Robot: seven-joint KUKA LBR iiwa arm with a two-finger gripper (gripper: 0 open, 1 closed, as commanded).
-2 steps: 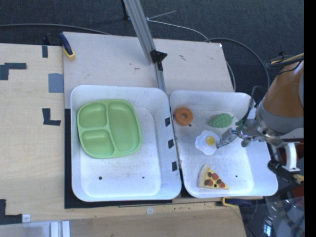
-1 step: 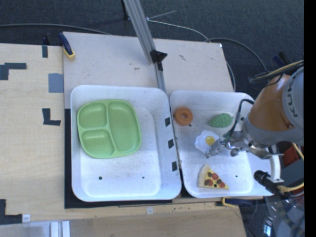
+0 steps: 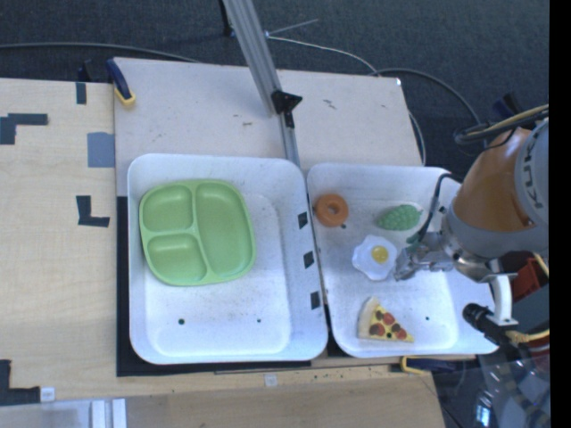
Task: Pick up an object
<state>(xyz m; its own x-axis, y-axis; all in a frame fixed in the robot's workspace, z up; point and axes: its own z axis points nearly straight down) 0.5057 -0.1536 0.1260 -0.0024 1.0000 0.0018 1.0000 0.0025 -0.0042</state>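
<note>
The right bin (image 3: 348,333) holds an orange doughnut (image 3: 332,209), a green bumpy vegetable piece (image 3: 398,216), a fried egg (image 3: 376,257) and a pizza slice (image 3: 382,322). My gripper (image 3: 406,266) hangs low in this bin, just right of the fried egg and below the green piece. The grey arm with its orange band (image 3: 491,190) comes in from the right. The egg's right edge lies against the gripper tip. Nothing shows as lifted.
The left bin (image 3: 214,328) carries a green divided plate (image 3: 196,231) in its upper left part. A metal pole (image 3: 254,38) slants down from the top to the gap between the bins. Cables run along the right side.
</note>
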